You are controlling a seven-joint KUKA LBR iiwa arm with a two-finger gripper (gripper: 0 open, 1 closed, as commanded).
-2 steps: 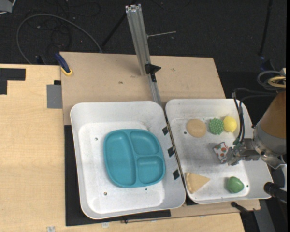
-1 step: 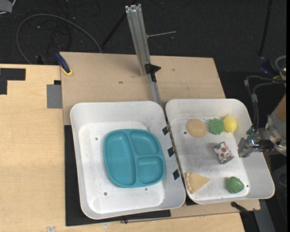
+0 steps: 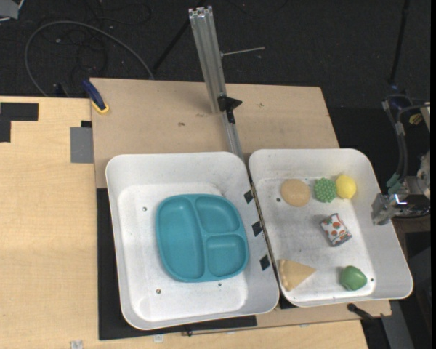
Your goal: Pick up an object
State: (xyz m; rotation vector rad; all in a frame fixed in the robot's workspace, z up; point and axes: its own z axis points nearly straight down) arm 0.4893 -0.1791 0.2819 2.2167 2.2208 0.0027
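The right white bin holds several small objects: a tan round piece, a green bumpy ball, a yellow lemon-like piece, a small patterned packet, a tan wedge and a green rounded piece. Part of the arm's end shows at the right edge, just outside that bin's right rim; the gripper sits there, beside the bin and away from every object. Nothing is seen between its fingers.
The left white bin holds a teal divided tray. A metal post rises behind the two bins. Black clips sit on the seam between the bins. Cables hang at the right edge.
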